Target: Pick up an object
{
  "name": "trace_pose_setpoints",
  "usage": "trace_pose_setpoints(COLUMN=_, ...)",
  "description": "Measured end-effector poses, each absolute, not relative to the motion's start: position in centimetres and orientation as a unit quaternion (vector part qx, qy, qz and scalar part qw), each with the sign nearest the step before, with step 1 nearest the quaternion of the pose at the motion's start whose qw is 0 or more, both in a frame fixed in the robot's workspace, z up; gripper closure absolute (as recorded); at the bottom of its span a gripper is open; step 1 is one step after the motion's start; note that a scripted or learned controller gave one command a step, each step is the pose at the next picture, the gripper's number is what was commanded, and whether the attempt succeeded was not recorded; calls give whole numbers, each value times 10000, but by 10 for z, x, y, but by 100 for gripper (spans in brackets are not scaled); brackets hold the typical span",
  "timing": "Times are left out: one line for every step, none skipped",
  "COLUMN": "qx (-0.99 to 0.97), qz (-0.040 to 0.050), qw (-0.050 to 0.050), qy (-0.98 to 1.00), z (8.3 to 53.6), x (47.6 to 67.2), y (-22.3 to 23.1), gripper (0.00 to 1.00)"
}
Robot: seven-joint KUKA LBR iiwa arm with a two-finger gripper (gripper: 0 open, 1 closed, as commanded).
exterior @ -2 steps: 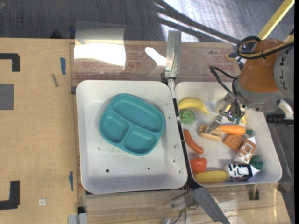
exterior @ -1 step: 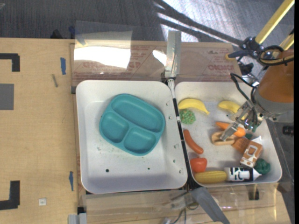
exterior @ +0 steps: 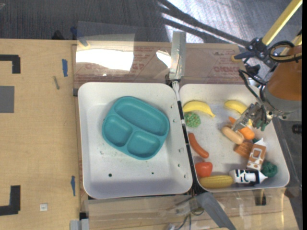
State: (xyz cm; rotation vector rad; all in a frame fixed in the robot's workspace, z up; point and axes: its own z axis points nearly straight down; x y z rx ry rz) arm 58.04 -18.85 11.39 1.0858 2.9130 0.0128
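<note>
While the gripper (exterior: 253,115) hangs low over the right bin (exterior: 283,176), I cannot tell its state or whether it has hold of anything; the wrist and cabling mask it.

Target area: the gripper sits above a tight cluster, namely a tan sausage (exterior: 232,135), an orange piece (exterior: 247,132) and a brown piece (exterior: 242,149), all touching or just beside one another. I judge one of these to be the pick candidate.

Risks from here:
1. Crowding. A descent may land on two items at once, so the grasp slips or wedges.
2. Rounded shapes. The sausage can roll out sideways under a closing force.
3. Neighbours. The carton (exterior: 257,156) and a banana (exterior: 235,106) lie near and may be knocked.

Elsewhere in this bin: a second banana (exterior: 198,108), broccoli (exterior: 193,120), a red sausage (exterior: 198,145), a tomato (exterior: 204,168), corn (exterior: 216,180), a bottle (exterior: 248,177) and a green item (exterior: 270,168). In the left bin (exterior: 91,176) lies a teal tray (exterior: 136,127).

Hard to read: the orange piece is partly covered by the gripper, so I cannot name it.
</note>
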Motion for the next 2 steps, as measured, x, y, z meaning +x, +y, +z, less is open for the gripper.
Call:
trace_pose_setpoints(qx=4458, qz=17, qw=31, qy=8951, z=165, x=584, y=-112, gripper=100)
trace_pose_setpoints(qx=4364, qz=30, qw=40, qy=8998, z=222, x=580, y=-36, gripper=100)
